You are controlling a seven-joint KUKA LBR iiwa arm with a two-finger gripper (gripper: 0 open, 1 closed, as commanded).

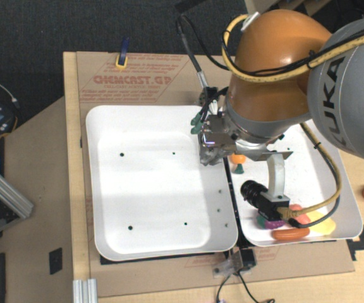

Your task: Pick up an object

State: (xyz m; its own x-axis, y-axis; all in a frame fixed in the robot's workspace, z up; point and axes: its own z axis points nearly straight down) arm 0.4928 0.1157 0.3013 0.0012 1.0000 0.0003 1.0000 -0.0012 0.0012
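Glossy white plastic bins [150, 169] sit on matt brown cardboard [138, 74] (printed).

small toys [296, 225] heaped in right bin's near corner: orange sausage shape, yellow piece, pink, purple bits

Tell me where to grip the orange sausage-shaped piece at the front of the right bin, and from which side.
Grip the orange sausage-shaped piece across its narrow middle, coming from above: it lies flat and long beside the bin's front rim, with a pink piece close behind it.
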